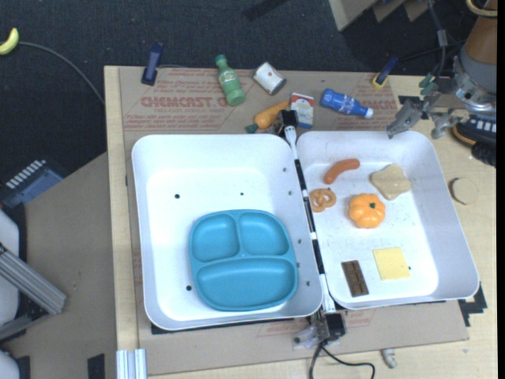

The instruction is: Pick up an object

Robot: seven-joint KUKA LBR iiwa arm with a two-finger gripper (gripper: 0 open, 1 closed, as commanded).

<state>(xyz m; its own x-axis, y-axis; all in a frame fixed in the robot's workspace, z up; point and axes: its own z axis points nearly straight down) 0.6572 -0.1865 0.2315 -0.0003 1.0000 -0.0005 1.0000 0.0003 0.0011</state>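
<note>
The end effector [416,110] hangs at two o'clock, just off the right bin's [450,212] far rim, fingers spread apart and gripping nothing. Inside that bin: a sausage [341,169], pretzel [322,200], orange pumpkin [367,210], bread slice [390,181], yellow cheese square [391,263] and brown chocolate bar [354,278]. The left bin [158,204] carries a blue divided plate [242,259] toward six o'clock.

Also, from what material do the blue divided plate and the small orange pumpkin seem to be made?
The blue divided plate looks like moulded plastic with a smooth matte finish: one even colour, rounded rims, three pressed compartments. The orange pumpkin seems to be toy plastic or rubber: uniform bright colour, a slight sheen and moulded ribs with a green stem. The view cannot settle whether it is hard or soft.
</note>
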